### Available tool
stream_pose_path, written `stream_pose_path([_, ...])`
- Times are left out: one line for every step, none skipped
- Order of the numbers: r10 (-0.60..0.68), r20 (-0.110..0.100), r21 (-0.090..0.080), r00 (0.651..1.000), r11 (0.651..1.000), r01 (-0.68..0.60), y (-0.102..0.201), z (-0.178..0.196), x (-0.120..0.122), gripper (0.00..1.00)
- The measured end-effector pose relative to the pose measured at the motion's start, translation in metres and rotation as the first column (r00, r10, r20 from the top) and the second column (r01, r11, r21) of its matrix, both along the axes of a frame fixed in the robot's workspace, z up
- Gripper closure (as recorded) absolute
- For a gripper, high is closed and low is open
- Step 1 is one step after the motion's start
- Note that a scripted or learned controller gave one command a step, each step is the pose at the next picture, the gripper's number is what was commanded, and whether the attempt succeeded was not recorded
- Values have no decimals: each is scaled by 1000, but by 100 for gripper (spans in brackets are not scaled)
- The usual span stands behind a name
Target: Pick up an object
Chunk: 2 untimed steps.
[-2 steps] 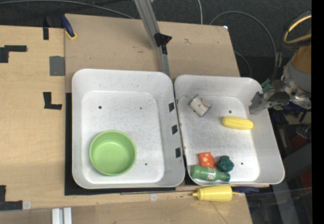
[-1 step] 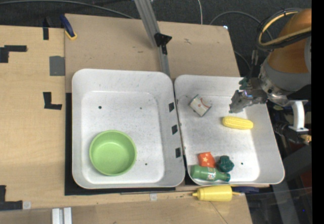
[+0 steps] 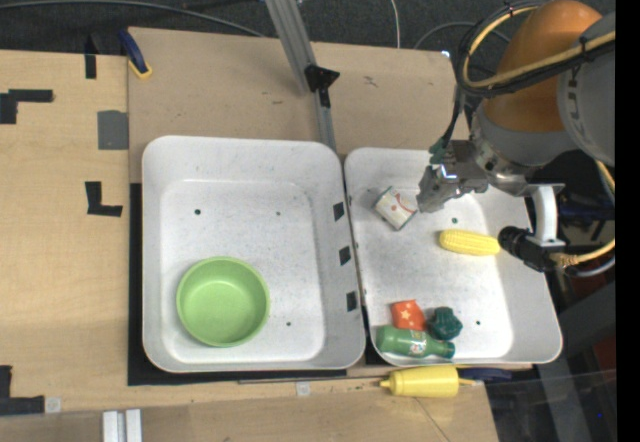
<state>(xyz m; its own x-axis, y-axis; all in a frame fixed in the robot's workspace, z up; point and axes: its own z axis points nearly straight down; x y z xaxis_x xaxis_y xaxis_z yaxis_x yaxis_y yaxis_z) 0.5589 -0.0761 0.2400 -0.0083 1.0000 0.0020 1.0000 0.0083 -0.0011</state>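
The gripper (image 3: 432, 192) is positioned over the right bin (image 3: 520, 330), just beside a small white carton (image 3: 395, 208) with a red mark, which lies tilted near the bin's upper left. Whether the gripper is open or closed cannot be determined. A yellow corn cob (image 3: 469, 243) lies to the lower right of the gripper. A green bowl (image 3: 223, 301) sits in the left bin (image 3: 240, 170). A yellow bottle (image 3: 428, 382) rests on the counter (image 3: 220, 90).

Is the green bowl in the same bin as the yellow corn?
No, the green bowl sits in the left bin, while the yellow corn lies in the right bin.
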Motion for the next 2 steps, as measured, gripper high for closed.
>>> stream_pose_path([0,-1,-1,1000,1000,0,63,-4,7,100])
stream_pose_path([-1,-1,-1,1000,1000,1,123,-14,20,100])
